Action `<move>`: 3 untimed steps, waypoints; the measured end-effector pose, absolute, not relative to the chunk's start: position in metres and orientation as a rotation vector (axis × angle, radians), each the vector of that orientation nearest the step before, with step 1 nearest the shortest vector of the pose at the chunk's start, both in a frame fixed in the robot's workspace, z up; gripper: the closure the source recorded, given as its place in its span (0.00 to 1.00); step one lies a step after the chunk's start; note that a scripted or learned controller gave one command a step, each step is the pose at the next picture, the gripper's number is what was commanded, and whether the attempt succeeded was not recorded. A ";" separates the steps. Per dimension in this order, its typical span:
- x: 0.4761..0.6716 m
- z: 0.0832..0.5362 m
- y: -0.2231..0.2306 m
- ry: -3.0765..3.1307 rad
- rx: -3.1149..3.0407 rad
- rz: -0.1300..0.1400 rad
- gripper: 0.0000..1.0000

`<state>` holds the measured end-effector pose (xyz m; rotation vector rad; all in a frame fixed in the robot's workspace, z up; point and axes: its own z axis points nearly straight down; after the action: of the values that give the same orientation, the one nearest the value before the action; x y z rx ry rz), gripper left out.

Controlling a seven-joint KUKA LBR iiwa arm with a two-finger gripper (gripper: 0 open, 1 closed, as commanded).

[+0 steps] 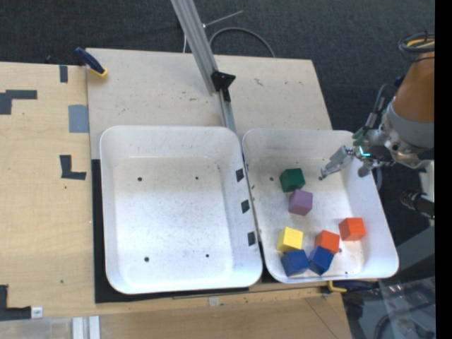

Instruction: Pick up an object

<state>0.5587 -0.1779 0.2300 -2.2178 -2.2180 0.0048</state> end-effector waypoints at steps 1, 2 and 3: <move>0.560 0.233 -0.178 -2.223 -2.219 0.001 0.00; 0.559 0.169 -0.182 -2.218 -2.217 0.007 0.00; 0.560 0.119 -0.191 -2.223 -2.223 -0.007 0.00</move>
<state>0.5601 -0.1913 0.1186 -2.2230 -2.2228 -0.0065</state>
